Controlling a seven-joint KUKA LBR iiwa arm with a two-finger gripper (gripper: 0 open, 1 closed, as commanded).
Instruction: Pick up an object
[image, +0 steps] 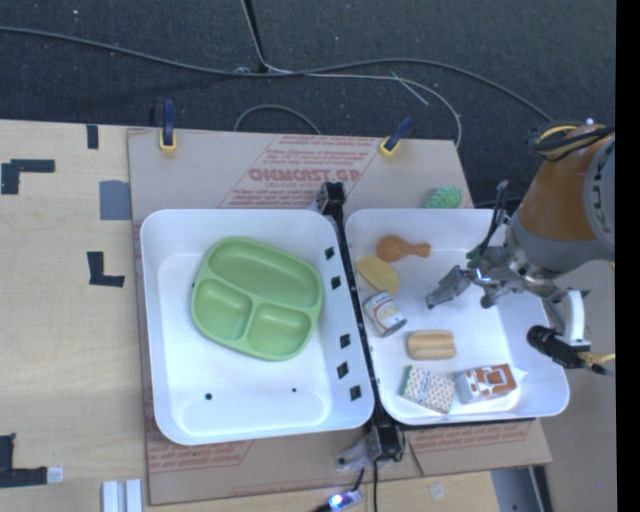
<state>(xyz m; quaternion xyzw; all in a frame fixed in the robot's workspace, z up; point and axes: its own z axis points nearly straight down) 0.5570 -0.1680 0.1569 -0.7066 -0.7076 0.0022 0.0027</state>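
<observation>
Wooden surface (60, 330) carries two white bins, my fingers (443, 291) hang over the right bin (545, 400), open/closed can't tell, nothing visibly held, tan bun (431, 345) lies just below them, green tray (258, 298) left.

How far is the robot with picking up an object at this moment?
Nothing looks picked yet. The gripper is low over the right bin, with no item seen between its fingers. The bread roll, orange toy, yellow piece and small packets lie in that bin; the green tray lies in the left bin. Grasping and lifting remain.
</observation>
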